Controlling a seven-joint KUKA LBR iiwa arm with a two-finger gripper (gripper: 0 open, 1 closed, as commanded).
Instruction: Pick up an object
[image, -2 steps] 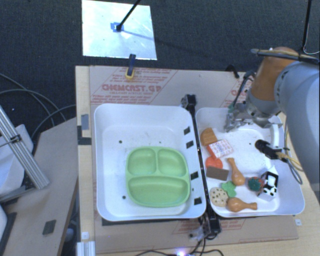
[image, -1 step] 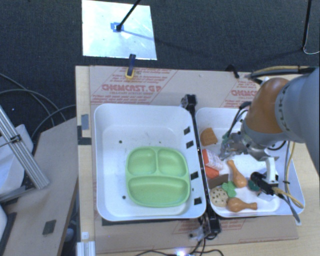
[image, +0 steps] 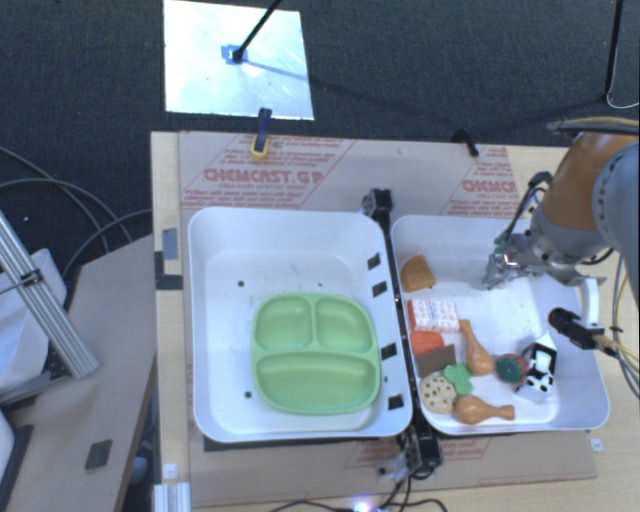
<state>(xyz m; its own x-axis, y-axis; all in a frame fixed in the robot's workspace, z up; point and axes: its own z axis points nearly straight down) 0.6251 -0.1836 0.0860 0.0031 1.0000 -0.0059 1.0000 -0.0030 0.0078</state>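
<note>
Camera view. Gripper (image: 497, 268) low over the far part of the right bin (image: 590, 405), above bare floor; whether spread or closed, cannot tell. Nothing seen held.

Likely trouble: closing on bare plastic, since the nearest item, a brown lump (image: 417, 272), lies off to the left near the divider. Further risk among the crowded toys at the near end: nudging a neighbour, or a pinch on two at once, because pieces touch or overlap.

Right bin: brown lump at far left; striped block (image: 434, 314), red slab (image: 427, 341), cookie (image: 436, 392), green sprig (image: 458, 377), two drumsticks (image: 481, 408), teal ball (image: 510, 367), black-and-white cube (image: 540, 370) clustered near.

Left bin (image: 220, 250): green divided plate (image: 316, 352), nothing on it.
</note>
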